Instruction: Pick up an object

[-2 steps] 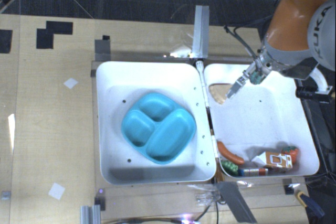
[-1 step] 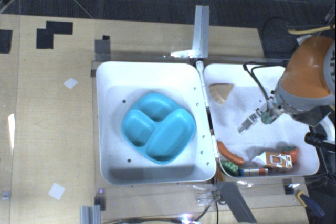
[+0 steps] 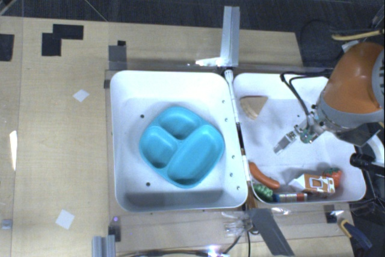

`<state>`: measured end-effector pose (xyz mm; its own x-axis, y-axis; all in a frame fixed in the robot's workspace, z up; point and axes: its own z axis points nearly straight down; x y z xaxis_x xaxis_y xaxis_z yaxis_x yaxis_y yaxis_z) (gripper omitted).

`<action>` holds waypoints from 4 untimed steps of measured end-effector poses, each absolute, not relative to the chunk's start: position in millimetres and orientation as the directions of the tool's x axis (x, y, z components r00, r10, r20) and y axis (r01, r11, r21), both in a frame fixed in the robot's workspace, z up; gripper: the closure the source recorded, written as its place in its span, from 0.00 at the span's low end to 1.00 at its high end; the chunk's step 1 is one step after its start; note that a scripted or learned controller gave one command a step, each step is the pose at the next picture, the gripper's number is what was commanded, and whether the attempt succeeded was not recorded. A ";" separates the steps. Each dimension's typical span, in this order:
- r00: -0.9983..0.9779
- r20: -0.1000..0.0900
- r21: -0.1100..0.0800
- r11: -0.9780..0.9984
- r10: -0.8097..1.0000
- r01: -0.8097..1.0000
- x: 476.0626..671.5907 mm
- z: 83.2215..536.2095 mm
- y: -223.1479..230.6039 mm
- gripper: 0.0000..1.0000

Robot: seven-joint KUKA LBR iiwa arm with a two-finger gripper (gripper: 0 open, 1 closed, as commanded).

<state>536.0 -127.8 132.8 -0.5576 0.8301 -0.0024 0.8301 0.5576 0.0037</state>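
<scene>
My gripper hangs over the middle of the right bin, reaching in from the right, and its fingers look open with nothing between them. A tan wedge lies at the bin's back left, apart from the gripper. Along the front edge lie an orange hot dog, a green piece, a marker-like stick, an orange and white carton and a small orange carrot. They all rest on the bin floor below the gripper.
A blue three-compartment plate sits in the left bin. A metal post stands behind the wall between the bins. A black cable loops over the right bin's back. The arm's orange band covers the bin's right side.
</scene>
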 end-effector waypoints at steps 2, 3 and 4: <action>-0.542 -0.010 0.013 0.542 0.840 0.840 559.4 89.5 -88.9 0.00; -0.630 -0.013 0.013 0.630 0.776 0.776 493.8 90.6 -90.8 0.00; -0.615 -0.011 0.015 0.615 0.789 0.788 492.6 90.5 -105.5 0.00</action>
